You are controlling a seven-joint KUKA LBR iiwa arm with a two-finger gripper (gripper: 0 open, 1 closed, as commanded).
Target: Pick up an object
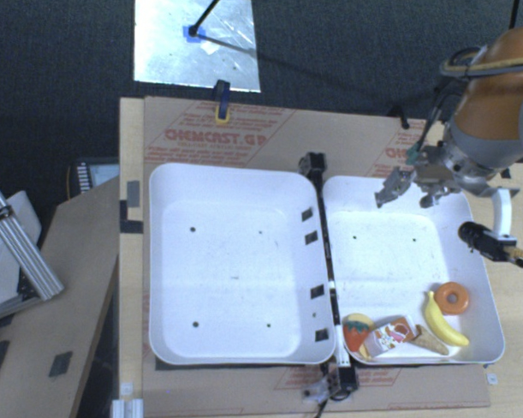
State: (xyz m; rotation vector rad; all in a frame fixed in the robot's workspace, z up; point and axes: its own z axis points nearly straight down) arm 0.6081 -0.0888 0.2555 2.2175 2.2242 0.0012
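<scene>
The gripper [407, 197] hangs over the far end of the right bin [388, 260], close to its back rim. Its two fingers [385, 196] are spread apart with nothing between them. Above it the grey arm [497, 92] with its orange band leans in from the right.

The bare white floor of the right bin lies under the gripper. All the objects sit well apart from it, crowded into the near right corner of that bin. A yellow banana [444, 322] lies at a slant there, and an orange ring [452, 297] sits just behind it, touching or nearly touching its upper end. Left of the banana, along the near wall, lies a small brown wedge [428, 342]. Next comes a white and red packet [390, 335], then a round red-orange fruit [356, 331] near the corner by the divide. These three lie close together; whether they touch is hard to tell.

Black clips [316, 240] run down the seam between the two bins. The left bin [234, 263] sits beside the right one. Both rest on the counter [213, 134], which is covered by a cardboard sheet with red print. A yellow clamp [222, 104] sits at its far edge.
</scene>
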